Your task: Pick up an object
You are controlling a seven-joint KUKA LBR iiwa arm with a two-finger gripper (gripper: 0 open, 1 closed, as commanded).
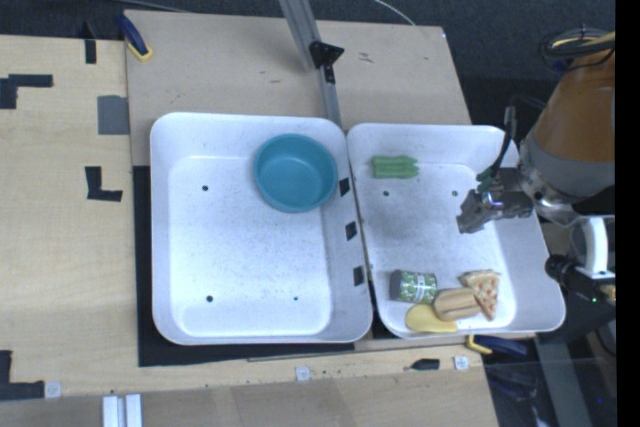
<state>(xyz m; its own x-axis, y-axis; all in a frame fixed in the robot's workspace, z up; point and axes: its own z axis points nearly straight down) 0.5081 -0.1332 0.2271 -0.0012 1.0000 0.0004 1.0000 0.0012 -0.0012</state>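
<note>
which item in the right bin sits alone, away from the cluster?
The green block near the right bin's far edge. The can, banana and the other pieces crowd the near corner.

Bowl (295, 173) in left bin (180, 245) — end effector (474, 217) over right bin (440, 143)

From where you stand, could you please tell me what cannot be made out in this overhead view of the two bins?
- Gripper, camera view: small, dark and blurred, so the state of its closure is unreadable.
- Small green-labelled can: too small to read the label.
- Yellow banana-shaped toy: partly covered by the tan bread-like piece.
- Pizza-slice toy: details too blurred.
- Grey arm: cut off by the right edge.
</note>
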